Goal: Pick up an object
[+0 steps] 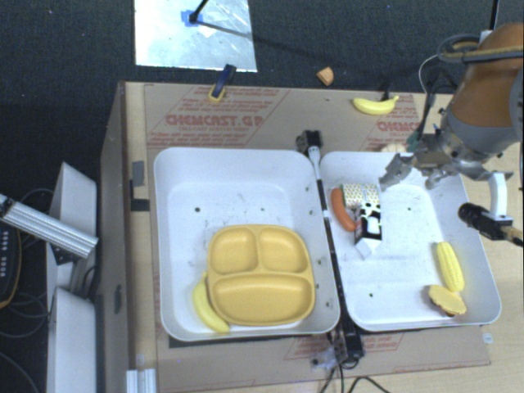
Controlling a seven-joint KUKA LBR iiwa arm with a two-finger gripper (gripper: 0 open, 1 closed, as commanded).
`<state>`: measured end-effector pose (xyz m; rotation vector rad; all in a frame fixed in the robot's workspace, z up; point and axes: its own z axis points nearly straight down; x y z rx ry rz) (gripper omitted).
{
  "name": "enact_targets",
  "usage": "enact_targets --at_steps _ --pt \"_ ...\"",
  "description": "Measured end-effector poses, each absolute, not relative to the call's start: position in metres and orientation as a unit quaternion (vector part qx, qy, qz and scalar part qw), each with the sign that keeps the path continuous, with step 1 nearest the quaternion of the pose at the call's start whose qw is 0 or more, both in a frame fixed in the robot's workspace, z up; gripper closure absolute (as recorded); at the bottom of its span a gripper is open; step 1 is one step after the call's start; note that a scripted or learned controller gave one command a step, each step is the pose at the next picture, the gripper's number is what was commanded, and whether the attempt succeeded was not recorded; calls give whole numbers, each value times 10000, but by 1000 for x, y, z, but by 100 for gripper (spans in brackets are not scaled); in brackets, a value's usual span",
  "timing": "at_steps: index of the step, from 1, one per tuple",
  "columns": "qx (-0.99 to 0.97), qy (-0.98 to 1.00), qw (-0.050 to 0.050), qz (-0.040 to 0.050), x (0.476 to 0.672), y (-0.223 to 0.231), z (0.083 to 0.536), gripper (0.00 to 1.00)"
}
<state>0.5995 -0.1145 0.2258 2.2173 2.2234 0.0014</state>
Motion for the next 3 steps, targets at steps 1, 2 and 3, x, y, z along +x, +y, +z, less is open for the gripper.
enact_targets --at_steps 1,2,3 --pt "7067 7075 -8 -4 574 -101 116 0" --pt "7067 7076 -4 -1 555 -94 84 0" --pt "7060 7082 12 11 607 -94 85 0"
